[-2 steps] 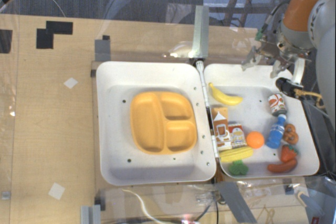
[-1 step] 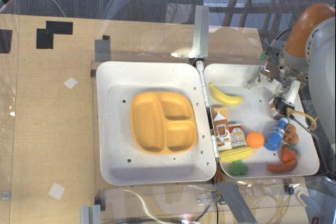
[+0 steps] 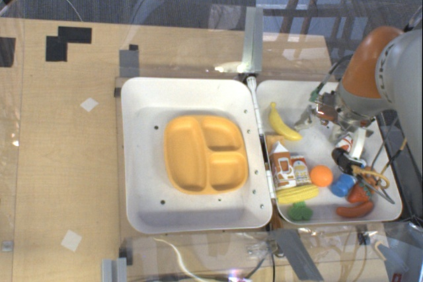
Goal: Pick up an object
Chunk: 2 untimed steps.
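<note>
A pale wooden bench (image 3: 59, 162) carries the two white bins, with grey carpet beyond its far edge. The gripper (image 3: 328, 121) hangs over the far part of the right bin (image 3: 395, 211), low and near its right wall. Whether it is open or closed I cannot tell from this slant, and nothing can be seen held in it.

Beneath and just around it is bare white bin floor. The nearest thing is a banana (image 3: 281, 123), lying to its left along the bin's left wall and apart from everything else. Toward the near end the bin gets crowded. A small printed carton (image 3: 289, 168) lies just beside an orange ball (image 3: 321, 176), with a yellow corn cob (image 3: 297, 193) against the carton's near edge. Next come a green broccoli-like piece (image 3: 301, 211), a blue block (image 3: 342, 185) and a red pepper (image 3: 355, 209). The left bin (image 3: 142, 208) holds an orange divided plate (image 3: 205, 155).

No object has been picked yet. The banana looks the soundest choice, because it has open floor on its right side and no neighbours to snag. To do it well, the gripper would centre over the fruit's thick middle and straddle its narrow width across the curve. It should come straight down, clear of the bin wall, and close before lifting. The clustered toys risk a two-object pinch or a glancing miss.
</note>
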Motion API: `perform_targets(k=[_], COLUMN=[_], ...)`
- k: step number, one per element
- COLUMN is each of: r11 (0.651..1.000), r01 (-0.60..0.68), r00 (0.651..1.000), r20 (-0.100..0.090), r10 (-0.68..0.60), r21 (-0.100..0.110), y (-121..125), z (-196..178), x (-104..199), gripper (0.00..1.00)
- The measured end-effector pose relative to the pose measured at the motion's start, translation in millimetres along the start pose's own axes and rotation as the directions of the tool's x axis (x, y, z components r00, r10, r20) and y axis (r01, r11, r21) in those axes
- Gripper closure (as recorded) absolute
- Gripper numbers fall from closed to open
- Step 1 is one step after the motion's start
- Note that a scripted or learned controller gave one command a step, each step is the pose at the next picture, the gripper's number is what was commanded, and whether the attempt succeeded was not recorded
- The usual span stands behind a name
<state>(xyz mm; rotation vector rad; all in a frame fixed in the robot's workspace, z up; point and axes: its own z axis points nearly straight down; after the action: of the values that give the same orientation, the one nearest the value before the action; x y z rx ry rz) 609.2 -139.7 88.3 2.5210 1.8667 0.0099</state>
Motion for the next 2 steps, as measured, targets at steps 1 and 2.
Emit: perform_targets(k=[1, 2], r11=[1.000, 1.000], r01=[0.001, 0.001], r00=[1.000, 1.000], r20=[0.002, 0.002], r10=[-0.001, -0.001], r21=[-0.010, -0.009], y=[3.2, 2.8], z=[-13.6, -12.8], x=[-0.4, -0.5], gripper=[1.00, 0.00])
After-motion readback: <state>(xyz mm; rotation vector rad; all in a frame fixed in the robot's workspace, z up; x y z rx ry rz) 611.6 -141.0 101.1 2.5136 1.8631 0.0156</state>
